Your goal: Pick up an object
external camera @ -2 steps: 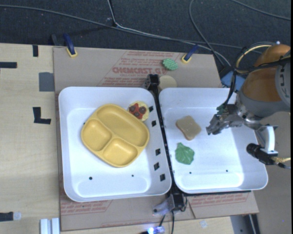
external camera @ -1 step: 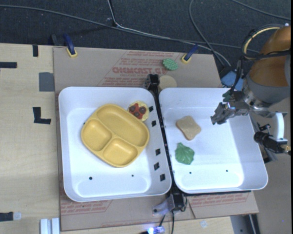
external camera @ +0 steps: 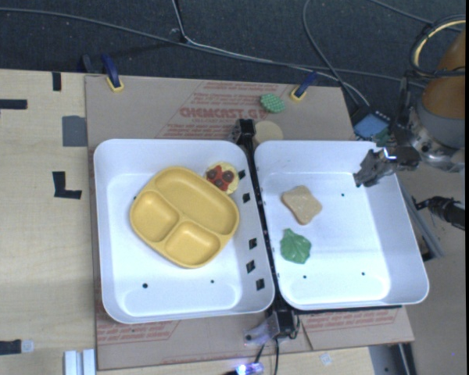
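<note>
A tan slice of toast lies in the right bin, toward its left middle. A green leafy piece rests just below the toast. In the left bin sits a yellow divided plate, with a small round item bearing red bits at its upper right edge. My gripper hovers over the right bin's upper right corner, well right of the toast. Nothing shows between its dark fingers.
A green dotted item and a pale disc lie on the cardboard behind the bins. Black clips run along the divider between the bins. Cables cross the dark surface at the back.
</note>
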